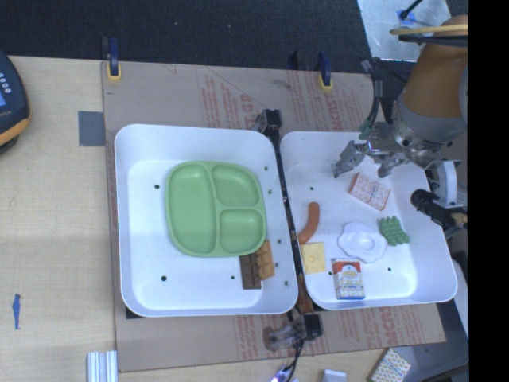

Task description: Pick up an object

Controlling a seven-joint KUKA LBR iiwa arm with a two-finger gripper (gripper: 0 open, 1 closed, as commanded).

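Observation:
My gripper (367, 161) hangs over the back of the right bin (433, 293), fingers spread open with nothing between them. Just below it lies a pink-and-white patterned packet (371, 191). Further forward in the same bin are a brown sausage (308, 222), a yellow cheese slice (313, 257), a white fried-egg toy (362, 241), a green leafy piece (393, 231) and a small red-and-white carton (347, 278). The left bin (139, 289) holds a green divided plate (215, 208) and a brown chocolate bar (257, 266) at the plate's front right.
A black clip and divider (275, 146) run between the two bins. Blue clamps (113, 59) pin the cardboard base at the back. A yellow-edged device (11, 98) sits at the far left of the bench.

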